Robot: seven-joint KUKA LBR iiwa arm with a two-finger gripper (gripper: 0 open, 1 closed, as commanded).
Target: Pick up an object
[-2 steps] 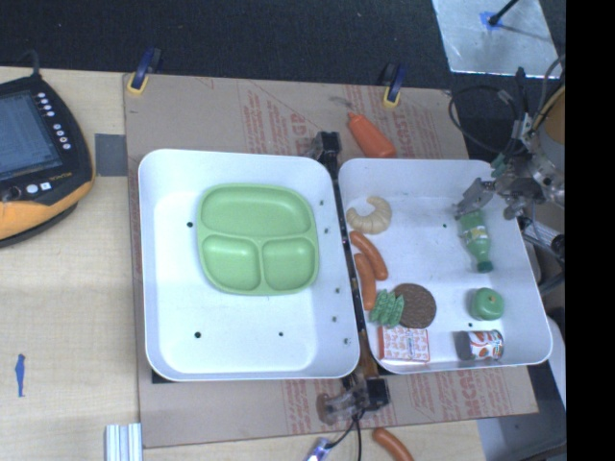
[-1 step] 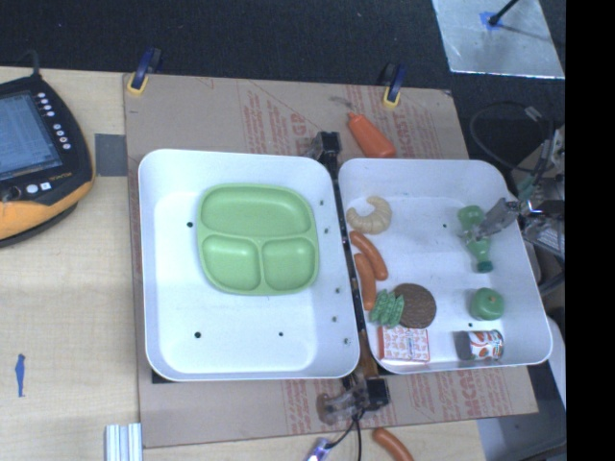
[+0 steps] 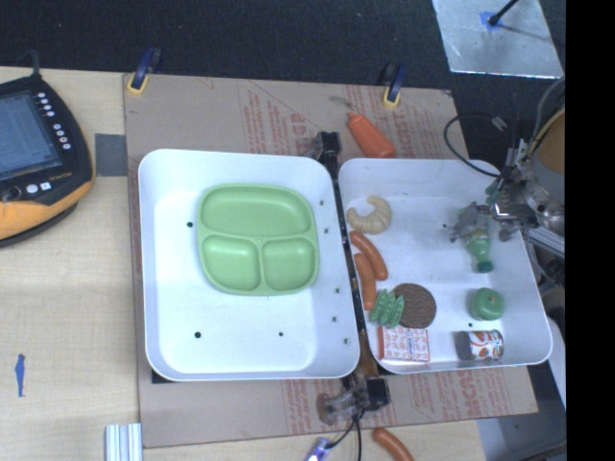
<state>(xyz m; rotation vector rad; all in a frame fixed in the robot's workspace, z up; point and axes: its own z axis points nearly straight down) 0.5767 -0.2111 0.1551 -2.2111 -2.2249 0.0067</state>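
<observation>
We see the fingers (image 3: pixel 478 221) low over the right bin (image 3: pixel 432 185), near its right wall, but they blur into the grey metal around them, and we cannot tell whether they are apart or together. Just below them lies a small green bottle (image 3: pixel 479 254), close to or touching the tips; we cannot tell which, and we do not see it between them. The arm (image 3: pixel 538 176) comes in over the bin's right rim.

Further down the same side sits a green round piece (image 3: pixel 486 303), and below it a small can (image 3: pixel 479 345) in the bin's near right corner. Toward the bin's left wall we find a croissant (image 3: pixel 371 215), two sausages (image 3: pixel 366 262) lying along the wall, a brown patty (image 3: pixel 415 304) with a green leafy piece (image 3: pixel 388 307) touching its left edge, and a red-and-white box (image 3: pixel 405 343) below them.

The left bin (image 3: pixel 173 344) holds a green divided plate (image 3: pixel 258 237). On the cardboard behind the bins lies a carrot (image 3: pixel 369 134). A teach pendant (image 3: pixel 38 157) rests at the table's (image 3: pixel 58 315) left edge.
</observation>
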